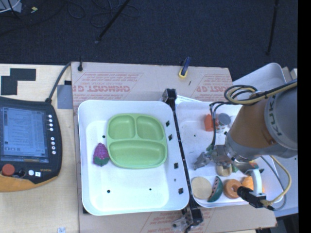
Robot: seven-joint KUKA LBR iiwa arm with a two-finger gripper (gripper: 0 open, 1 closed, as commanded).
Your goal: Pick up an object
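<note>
Toy food lies clustered at the near edge of the right white bin point(194, 125): a pale round cracker-like disc point(200, 184), a watermelon slice with a green rind point(215, 189), an orange ring-shaped doughnut point(232, 188) and an orange-and-white piece point(250, 182) beside it. The two-finger gripper point(206, 158) sits low in this bin, just above the disc and the slice, with a beige lump point(223, 169) close at its right. Whether it is open or closed cannot be told, and nothing can be seen held by it.

Much of the right bin is covered by the grey arm with its orange band point(255, 130), so the bin's far right side is hidden. A small orange block point(209, 123) and a greyish round thing point(223, 119) near the bin's far wall are partly masked and hard to identify.

In the left white bin point(92, 178) rests a green three-compartment plate point(136, 141), with a purple bunch of toy grapes point(101, 154) touching its left rim. Both bins stand on printed cardboard point(121, 84) over a wooden bench point(34, 208). A teach pendant with a screen point(26, 135) lies at the left, and dark blue carpet with cables point(146, 23) stretches behind.
</note>
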